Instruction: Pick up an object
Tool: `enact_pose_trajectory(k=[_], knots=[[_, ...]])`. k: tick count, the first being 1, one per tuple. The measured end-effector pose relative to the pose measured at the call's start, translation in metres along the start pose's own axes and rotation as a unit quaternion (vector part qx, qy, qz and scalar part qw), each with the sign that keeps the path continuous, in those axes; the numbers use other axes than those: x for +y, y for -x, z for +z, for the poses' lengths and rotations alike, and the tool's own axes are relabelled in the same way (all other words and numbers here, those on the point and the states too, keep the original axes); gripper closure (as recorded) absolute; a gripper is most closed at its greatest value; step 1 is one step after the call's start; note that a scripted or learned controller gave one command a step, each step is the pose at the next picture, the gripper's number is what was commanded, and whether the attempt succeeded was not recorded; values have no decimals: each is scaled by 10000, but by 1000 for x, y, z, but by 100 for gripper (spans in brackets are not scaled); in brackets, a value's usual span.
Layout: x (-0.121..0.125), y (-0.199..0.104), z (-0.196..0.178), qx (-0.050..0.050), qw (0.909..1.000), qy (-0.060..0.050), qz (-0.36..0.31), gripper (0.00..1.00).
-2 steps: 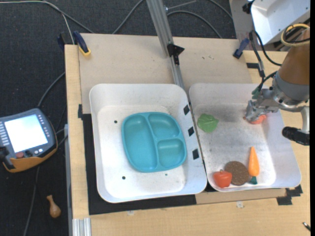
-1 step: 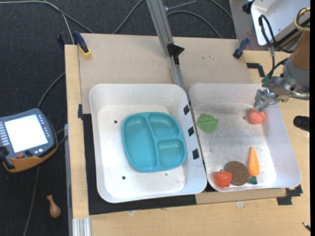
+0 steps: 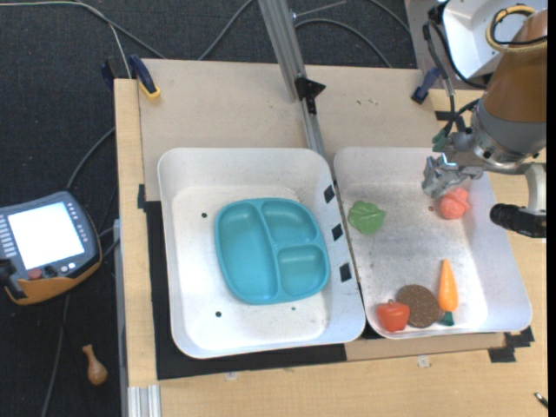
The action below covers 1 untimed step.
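Jaws of the grey metal gripper (image 3: 444, 181), their state impossible to tell, hang over the right white bin (image 3: 512, 298) touching or just above a small pink-orange rounded toy (image 3: 453, 204) lying just below-right. Left white bin (image 3: 182, 233) holds a teal divided plastic tray (image 3: 271, 250); the right also holds a green leafy toy (image 3: 367, 217), brown disc (image 3: 419, 305), orange carrot (image 3: 446, 287) and red toy (image 3: 393, 316).

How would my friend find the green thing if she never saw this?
Look in the right white bin, along its left wall beside the divider. The green leafy lump lies there alone, apart from the pink toy under the claw. It's the bin's one all-green thing.
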<state>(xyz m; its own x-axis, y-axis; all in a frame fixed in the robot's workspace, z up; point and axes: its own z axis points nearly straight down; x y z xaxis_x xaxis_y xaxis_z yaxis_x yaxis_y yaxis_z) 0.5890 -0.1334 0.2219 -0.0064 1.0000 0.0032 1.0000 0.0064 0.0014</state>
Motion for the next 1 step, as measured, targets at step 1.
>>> enact_pose_trajectory(k=[1], knots=[[-5, -55, -12, 3, 10000, -6, -6, 100]])
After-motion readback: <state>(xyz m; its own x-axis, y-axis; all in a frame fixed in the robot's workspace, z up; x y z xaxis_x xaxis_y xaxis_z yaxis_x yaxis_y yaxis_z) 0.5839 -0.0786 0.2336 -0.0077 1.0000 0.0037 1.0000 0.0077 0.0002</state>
